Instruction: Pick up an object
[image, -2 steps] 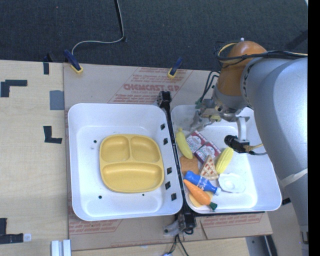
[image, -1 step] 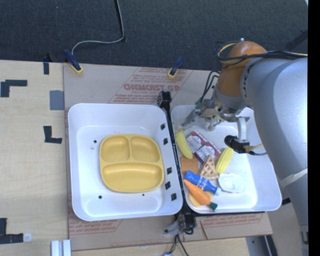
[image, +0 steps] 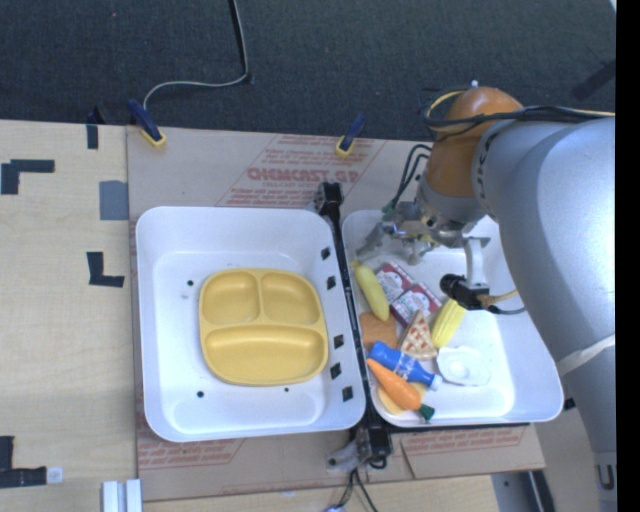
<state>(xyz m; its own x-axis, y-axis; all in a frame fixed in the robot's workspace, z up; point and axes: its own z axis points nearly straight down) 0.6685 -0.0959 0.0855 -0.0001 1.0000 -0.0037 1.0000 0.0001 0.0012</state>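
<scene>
Overhead, the grey arm (image: 560, 220) is reaching in from the right, its orange band (image: 470, 140) sitting above the far end of the right bin (image: 520, 390). The gripper (image: 420, 232) is hanging over the upper part of that bin, near the divider between the two bins; whether the jaws are spread or closed cannot be told from this angle, and nothing is showing between them.

Below the gripper, toy food is lying in a loose pile toward the left side of the right bin: a yellow banana (image: 371, 291) just beside the wall, a crinkled packet (image: 408, 292) next to it, a corn cob (image: 447, 322) tilting to the right, a pizza slice (image: 419, 338), a blue tube (image: 402, 364), an orange carrot (image: 394, 386) and a white piece (image: 462, 366).

The left bin (image: 160, 260) is holding a yellow divided tray (image: 263, 326), lying flat near its middle. Both bins are resting on the cardboard-covered surface (image: 230, 170).
</scene>
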